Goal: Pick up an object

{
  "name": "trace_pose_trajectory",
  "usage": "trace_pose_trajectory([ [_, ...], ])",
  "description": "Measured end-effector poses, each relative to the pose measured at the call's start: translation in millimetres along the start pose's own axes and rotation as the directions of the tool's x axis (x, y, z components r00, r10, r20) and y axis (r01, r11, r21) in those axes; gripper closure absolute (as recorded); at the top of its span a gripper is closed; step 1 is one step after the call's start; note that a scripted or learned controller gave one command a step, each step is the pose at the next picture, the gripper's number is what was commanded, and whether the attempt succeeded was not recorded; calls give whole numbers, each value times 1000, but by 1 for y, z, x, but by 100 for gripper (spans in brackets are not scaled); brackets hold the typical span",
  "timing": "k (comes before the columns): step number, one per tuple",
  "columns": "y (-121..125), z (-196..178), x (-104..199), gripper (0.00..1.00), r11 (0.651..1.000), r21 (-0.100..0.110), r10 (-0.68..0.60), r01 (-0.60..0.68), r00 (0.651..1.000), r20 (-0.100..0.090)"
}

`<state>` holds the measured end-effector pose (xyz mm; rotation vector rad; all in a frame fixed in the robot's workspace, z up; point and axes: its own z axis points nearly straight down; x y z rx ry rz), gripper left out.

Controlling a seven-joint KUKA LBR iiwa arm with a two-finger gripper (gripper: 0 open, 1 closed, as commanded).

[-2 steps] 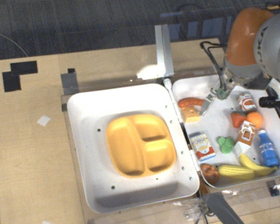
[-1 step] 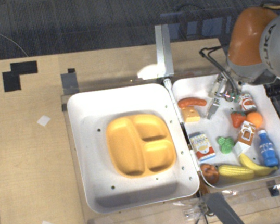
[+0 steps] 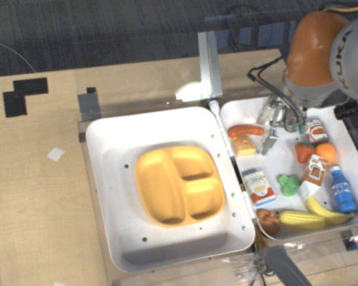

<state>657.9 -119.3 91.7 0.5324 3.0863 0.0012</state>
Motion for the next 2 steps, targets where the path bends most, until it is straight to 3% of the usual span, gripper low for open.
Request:
trace_pose_trajectory([
  [1,-46,2,-16,0,888,2,-460,460,888,4],
  [2,-67,-19,-11,0,1000,0,22,-22,1000,3],
])
